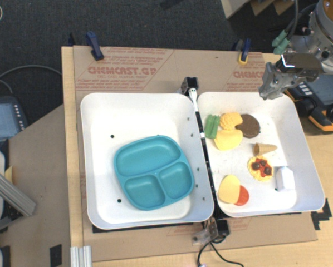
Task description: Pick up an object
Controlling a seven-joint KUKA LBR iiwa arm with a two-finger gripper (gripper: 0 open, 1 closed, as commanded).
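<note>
Hovering over the right white bin's [300, 121] far corner, the grey claw [271, 88] looks empty; the round brown cookie [248, 125] lies just below it.

Printed in red on the brown protective sheet [155, 65] covering the worktop, at the far side beyond the left bin [94, 149]: "CHEMCAST GP" in large letters, with smaller red lines above and below too fine to read. Repeated in part on the same sheet beyond the right bin [300, 143], where roughly "CHEMCA" can be made out near the yellow clamp [244, 53]; otherwise nothing legible.
</note>
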